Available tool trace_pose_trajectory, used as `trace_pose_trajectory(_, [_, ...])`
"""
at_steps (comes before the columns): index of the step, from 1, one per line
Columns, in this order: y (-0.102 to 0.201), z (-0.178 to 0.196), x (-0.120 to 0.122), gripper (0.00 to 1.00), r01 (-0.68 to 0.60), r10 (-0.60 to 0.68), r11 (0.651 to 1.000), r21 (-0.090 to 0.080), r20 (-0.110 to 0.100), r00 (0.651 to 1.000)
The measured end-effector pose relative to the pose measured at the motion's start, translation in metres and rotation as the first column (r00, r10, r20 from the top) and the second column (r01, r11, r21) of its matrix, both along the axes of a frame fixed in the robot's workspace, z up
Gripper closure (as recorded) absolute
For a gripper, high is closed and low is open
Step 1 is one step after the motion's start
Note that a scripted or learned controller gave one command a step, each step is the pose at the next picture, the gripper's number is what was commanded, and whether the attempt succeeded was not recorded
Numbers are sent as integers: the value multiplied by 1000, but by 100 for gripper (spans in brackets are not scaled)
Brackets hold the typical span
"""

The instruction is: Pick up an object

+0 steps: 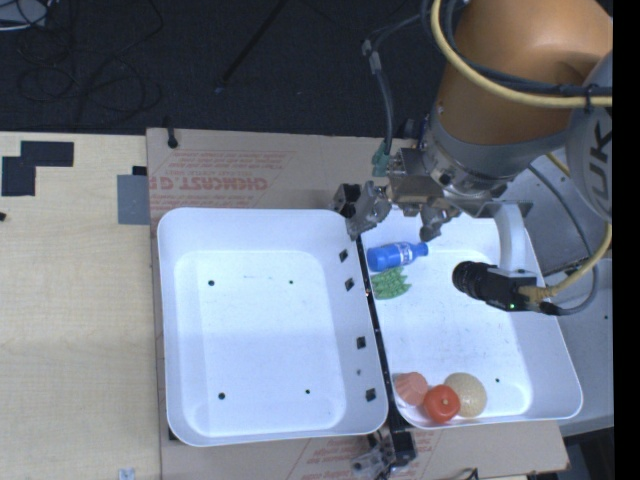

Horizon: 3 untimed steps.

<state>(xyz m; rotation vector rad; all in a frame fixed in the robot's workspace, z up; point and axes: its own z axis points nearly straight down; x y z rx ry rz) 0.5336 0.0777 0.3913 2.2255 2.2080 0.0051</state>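
Camera view shows the hand (pixel 398 230) spread open just over the blue bottle (pixel 394 256) at the right bin's (pixel 560 368) eleven o'clock corner; closing there, the round bottle could roll away.

— Where does the camera sit?
— Above the bench (pixel 70 268), looking down at a slant on both bins.
— How near?
— Near enough that the left bin (pixel 180 230) and right bin (pixel 560 388) span most of the width; the arm (pixel 520 58) enters from the right.
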Motion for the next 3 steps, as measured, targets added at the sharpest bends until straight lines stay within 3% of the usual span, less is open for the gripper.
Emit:
trace_pose_trajectory(1, [-43, -75, 25, 0, -4, 4, 1000, 0, -16, 1000])
trace_pose_trajectory(2, [-43, -61, 25, 100, -6, 6, 1000, 1, -13, 1000])
trace_pose_trajectory(3, [-4, -101, -16, 100, -12, 12, 1000, 3, -17, 1000])
